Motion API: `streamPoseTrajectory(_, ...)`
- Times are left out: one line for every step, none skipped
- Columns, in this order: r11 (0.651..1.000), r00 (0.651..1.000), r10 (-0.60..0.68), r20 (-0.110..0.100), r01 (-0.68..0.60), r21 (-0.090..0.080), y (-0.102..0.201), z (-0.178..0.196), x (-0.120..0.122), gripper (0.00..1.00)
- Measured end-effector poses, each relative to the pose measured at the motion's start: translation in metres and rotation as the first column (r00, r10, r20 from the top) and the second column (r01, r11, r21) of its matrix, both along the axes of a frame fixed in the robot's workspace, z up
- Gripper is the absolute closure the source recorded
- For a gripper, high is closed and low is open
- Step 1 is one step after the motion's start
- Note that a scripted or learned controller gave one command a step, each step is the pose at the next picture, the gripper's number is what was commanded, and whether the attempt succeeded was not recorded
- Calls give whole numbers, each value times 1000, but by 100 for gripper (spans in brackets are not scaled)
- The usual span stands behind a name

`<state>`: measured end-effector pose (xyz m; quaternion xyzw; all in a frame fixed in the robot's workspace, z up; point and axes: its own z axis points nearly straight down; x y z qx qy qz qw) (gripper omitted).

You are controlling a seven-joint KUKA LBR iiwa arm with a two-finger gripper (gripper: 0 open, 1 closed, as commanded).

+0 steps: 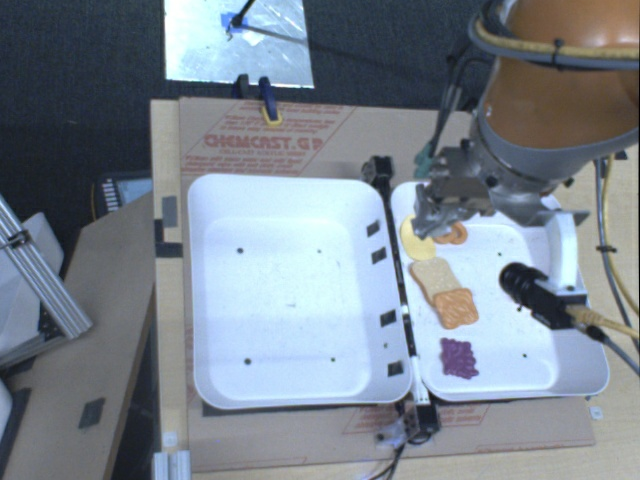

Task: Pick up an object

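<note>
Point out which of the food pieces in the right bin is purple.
The grape-like cluster, lowest of the pieces in the right bin. The toast slice, waffle piece and yellow disc above it are tan, orange and yellow.

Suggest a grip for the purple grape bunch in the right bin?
Take the purple grape bunch from straight above, fingers across its narrower left-right width. It lies flat and apart from the orange waffle, with bare bin floor on both sides, so the fingers likely have room.

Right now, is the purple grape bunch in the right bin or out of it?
In. The purple grape bunch lies on the right bin's floor near its front wall, below the orange waffle.
</note>
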<state>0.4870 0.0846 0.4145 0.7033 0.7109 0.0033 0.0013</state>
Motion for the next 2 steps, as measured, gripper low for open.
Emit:
streamPoseTrajectory(1000, 1000, -1, 8, 1, 3, 45, 110, 0, 100)
streamPoseTrajectory(1000, 1000, -1, -3, 1, 1, 95, 121, 1, 100)
